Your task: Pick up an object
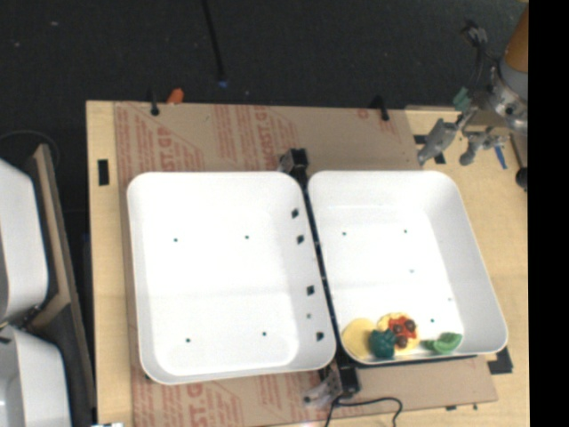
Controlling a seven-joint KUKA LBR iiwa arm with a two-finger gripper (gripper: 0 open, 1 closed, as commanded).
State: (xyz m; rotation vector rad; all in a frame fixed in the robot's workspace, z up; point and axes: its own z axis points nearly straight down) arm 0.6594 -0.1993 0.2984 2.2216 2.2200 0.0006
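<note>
Just one camera here, and it's sitting fixed above the bench (267, 127), looking down at a slant. It's far enough back that it's taking in both white bins whole, the left bin (142, 265) and the right bin (471, 238) side by side, plus a strip of dark floor (311, 34) along the top. The far bench edge is running near the top, the near edge is getting cut off at the bottom.
</note>
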